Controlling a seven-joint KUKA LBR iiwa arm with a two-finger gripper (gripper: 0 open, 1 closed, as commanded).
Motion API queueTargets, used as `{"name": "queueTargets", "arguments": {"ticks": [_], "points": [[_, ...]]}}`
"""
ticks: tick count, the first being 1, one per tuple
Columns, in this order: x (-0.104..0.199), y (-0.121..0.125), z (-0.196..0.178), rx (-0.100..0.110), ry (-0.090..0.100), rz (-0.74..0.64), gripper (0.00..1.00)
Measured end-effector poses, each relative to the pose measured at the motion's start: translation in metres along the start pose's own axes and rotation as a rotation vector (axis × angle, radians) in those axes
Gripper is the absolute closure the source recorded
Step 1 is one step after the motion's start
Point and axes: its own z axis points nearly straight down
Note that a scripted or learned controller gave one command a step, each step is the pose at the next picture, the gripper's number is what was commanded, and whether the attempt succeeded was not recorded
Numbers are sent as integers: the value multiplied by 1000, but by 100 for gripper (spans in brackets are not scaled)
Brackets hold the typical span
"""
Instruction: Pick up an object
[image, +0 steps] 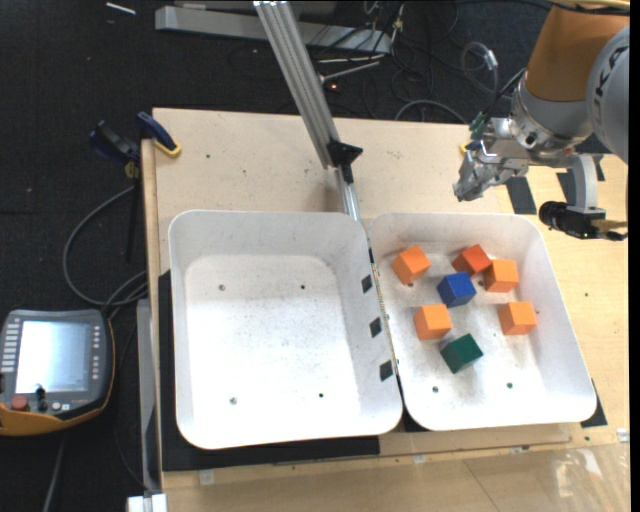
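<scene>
Seven small blocks sit in the right-hand shallow white bin (560, 300), and that bin is our landmark for everything. Near its middle is the small blue cube (457, 289), with a red-orange cube (471, 259) just behind it toward the bin's far wall. Touching that one, on the side nearer the arm, is an orange cube (502, 274). Another orange cube (411, 264) lies toward the bin's left wall, well apart from the pair. In front of the blue one is a fourth orange cube (433, 320), and just beside it, closer to the near rim, a dark green cube (462, 352) turned at an angle. One more orange cube (518, 317) rests toward the bin's right side.

Up above the bin's far rim, outside it and over bare bench, hangs the silver two-finger gripper (470, 186) on the grey arm with the orange band (570, 50). Nothing sits between its fingers; whether they are spread or pressed together I cannot tell from this angle.

Left of our landmark, touching it edge to edge, lies the second shallow white bin (200, 300). Both rest on the pale wooden bench (250, 160). Far left of the bins, off the bench, is a grey handheld control pendant (55, 370).
</scene>
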Motion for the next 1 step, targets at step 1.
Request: {"name": "queueTargets", "arguments": {"ticks": [1], "points": [[-48,5,-154,1,0,5,100]]}}
